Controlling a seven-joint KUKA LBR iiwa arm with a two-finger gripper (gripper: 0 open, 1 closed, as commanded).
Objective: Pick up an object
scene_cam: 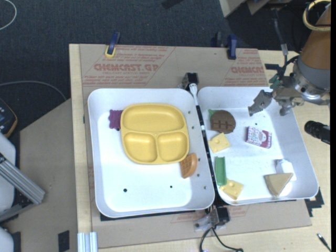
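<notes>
Tool [272,103] hangs spread and bare above glossy red packet [258,137].

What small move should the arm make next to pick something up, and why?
Probably lower the gripper toward the red-and-white packet. The gripper hangs above the right bin, holding nothing, and the packet lies flat just below it in the view, apart from the brown cookie and yellow cheese wedge.
</notes>
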